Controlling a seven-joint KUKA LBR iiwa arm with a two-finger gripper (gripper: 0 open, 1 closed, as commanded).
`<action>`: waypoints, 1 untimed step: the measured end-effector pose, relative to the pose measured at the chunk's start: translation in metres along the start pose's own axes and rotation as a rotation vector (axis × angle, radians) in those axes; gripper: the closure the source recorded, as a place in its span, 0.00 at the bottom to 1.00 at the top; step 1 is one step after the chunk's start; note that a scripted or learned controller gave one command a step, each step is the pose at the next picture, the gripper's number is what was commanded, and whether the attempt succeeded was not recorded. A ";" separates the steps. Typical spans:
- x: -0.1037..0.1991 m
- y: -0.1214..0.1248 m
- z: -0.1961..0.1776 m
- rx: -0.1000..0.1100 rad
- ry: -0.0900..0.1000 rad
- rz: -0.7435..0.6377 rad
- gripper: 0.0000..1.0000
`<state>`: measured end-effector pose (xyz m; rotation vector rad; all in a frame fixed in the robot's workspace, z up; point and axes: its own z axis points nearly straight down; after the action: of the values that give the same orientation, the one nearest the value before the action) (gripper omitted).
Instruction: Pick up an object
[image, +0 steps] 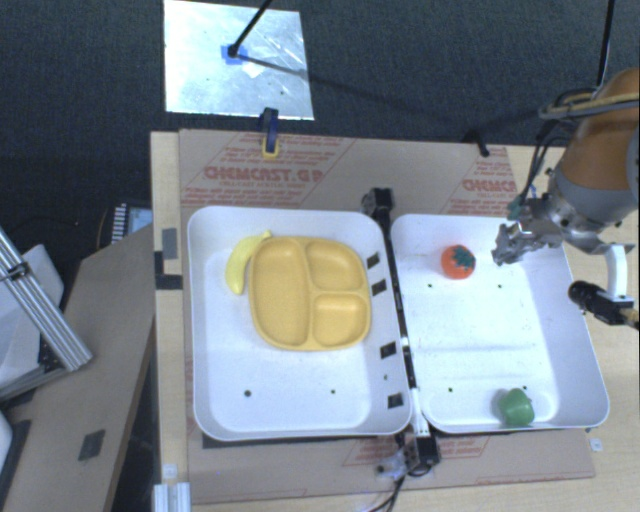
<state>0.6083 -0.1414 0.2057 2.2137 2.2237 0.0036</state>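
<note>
In the right bin (560, 330) an orange-red tomato-like toy (458, 261) with a green top lies near the far left corner. A green toy (516, 406) rests by that bin's near edge. The left bin (215, 400) carries a yellow divided plate (307, 292), and a yellow banana (238, 264) lies against the plate's left side. My gripper (508, 246) hangs over the far part of the right bin, a short way to the right of the tomato-like toy and apart from it. Nothing shows between its fingers.
A black clamp strip (392, 300) runs between the two bins. Both bins sit on a cardboard sheet (300, 170). A shiny plate (240, 60) lies beyond the bench. A black fitting (600, 300) sticks in over the right bin's right rim.
</note>
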 end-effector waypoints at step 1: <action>0.053 -0.008 -0.013 0.002 0.003 -0.005 1.00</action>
<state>0.5998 -0.0886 0.2185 2.2108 2.2314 0.0042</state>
